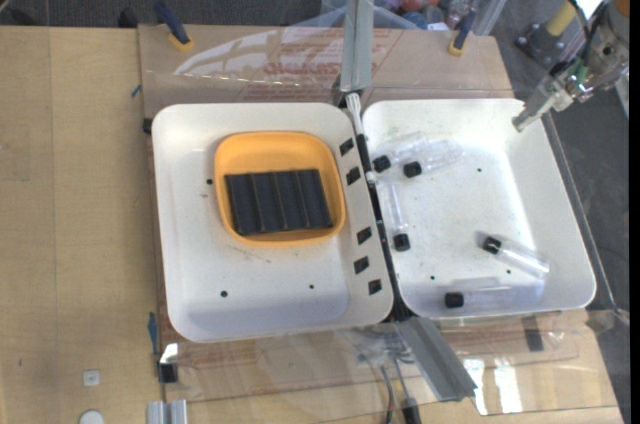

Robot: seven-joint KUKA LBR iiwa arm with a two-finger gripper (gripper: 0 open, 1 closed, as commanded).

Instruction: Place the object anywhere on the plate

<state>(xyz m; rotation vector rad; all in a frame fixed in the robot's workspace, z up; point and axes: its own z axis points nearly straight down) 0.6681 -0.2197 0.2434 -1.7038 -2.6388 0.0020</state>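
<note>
Clear plastic tubes with black caps are what the task turns on, and they lie scattered in the right bin (pixel 560 212). The gripper (pixel 530 115) hangs at about one o'clock over that bin's far right corner; its grey tip points down and left, and whether it is open or closed cannot be told. Nothing shows between its tips. Nearest, one tube (pixel 512 254) lies at four o'clock in the bin, another (pixel 420 159) at ten o'clock, a third (pixel 394 212) along the left wall, and a fourth (pixel 480 295) at six o'clock. In the left bin (pixel 190 292), the orange plate (pixel 278 149) carries a black ribbed block (pixel 278 201). Red lettering on the cardboard (pixel 260 62) beyond is illegible.
</note>
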